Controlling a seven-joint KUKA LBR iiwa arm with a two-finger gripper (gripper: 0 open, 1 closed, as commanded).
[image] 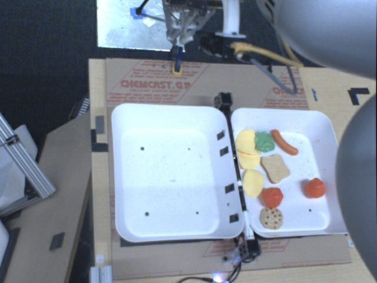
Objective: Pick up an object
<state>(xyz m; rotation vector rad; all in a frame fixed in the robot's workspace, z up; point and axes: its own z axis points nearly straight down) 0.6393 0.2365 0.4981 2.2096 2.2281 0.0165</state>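
Jaws (178, 37) are hanging at the far end of the counter (153, 81), beyond both bins, nothing between them; whether they are parted or closed I cannot tell from this slant. Left bin (123, 122) is sitting bare. Right bin (321, 122) is carrying all the candidates: yellow pieces (247, 149), a green piece (265, 142), a sausage (284, 142), a slice of bread (275, 168), two red pieces (315, 187), a cookie (271, 218). Judging by this, no pick is made yet: approach, descent and grasp are all remaining.

Toys (268, 167) crowding right bin (323, 125)
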